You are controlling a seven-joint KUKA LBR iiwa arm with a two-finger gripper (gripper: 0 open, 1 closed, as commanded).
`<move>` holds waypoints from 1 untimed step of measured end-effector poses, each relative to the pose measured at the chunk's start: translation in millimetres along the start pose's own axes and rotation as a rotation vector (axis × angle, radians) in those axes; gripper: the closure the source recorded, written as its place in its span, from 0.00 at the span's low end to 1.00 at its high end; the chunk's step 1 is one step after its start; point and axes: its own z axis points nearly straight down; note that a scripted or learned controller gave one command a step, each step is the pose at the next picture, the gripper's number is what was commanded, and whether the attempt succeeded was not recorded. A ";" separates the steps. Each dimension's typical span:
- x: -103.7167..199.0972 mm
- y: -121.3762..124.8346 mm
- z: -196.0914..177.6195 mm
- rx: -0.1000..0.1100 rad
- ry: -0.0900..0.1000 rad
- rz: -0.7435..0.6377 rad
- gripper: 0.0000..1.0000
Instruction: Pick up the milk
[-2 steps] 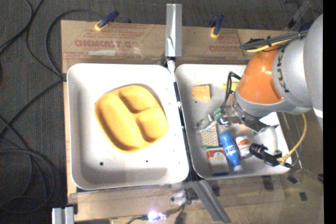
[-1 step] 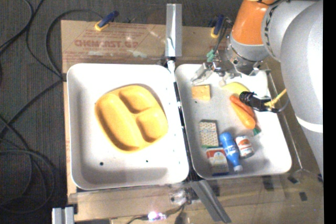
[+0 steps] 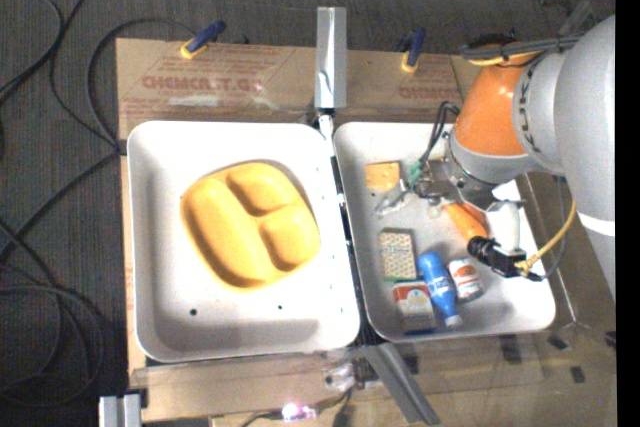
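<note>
The milk looks to be the small white and red carton (image 3: 412, 299) lying at the front of the right bin (image 3: 530, 315), beside a blue bottle (image 3: 438, 287). My gripper (image 3: 408, 187) hangs low over the back left part of that bin, next to a tan square item (image 3: 382, 176). It is well behind the carton and apart from it, with a grid-patterned box (image 3: 398, 253) between them. The wrist and the orange band (image 3: 492, 110) cover the bin's back right corner.
A small red and white can (image 3: 466, 280), an orange carrot-like piece (image 3: 464, 217) and a white item (image 3: 506, 215) lie at the right of the right bin. The left bin (image 3: 150, 215) holds a yellow divided plate (image 3: 250, 223). A black connector (image 3: 498, 257) with a yellow cable hangs over the bin.
</note>
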 end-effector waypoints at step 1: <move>2.5 -58.6 -4.2 -0.002 0.002 -0.167 0.00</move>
